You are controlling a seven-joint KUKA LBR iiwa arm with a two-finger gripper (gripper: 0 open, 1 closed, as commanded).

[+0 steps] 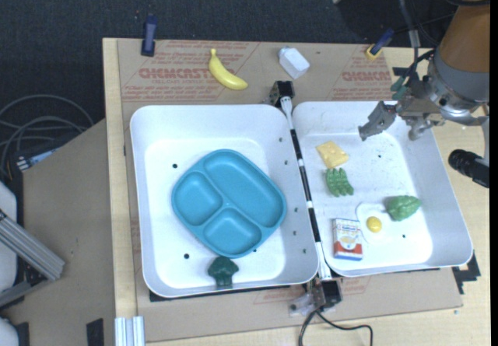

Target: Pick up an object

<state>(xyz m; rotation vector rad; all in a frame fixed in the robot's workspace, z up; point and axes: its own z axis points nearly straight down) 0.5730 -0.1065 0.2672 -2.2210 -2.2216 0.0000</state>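
Your gripper (387, 117) hovers upper right, jaws unreadable, and a descent here risks missing the yellow cheese (333, 154).

Two bins (148, 134), one blue plate (227, 201)

I can read "CHEMCAST" in red on the brown sheet (187, 72) covering the counter, left of the banana (226, 74). The same red word shows again near the sheet's right end, broken up by what lies over it. Fine red lines above and below each mark are too small to read. The small carton (348, 239) carries print I cannot make out.
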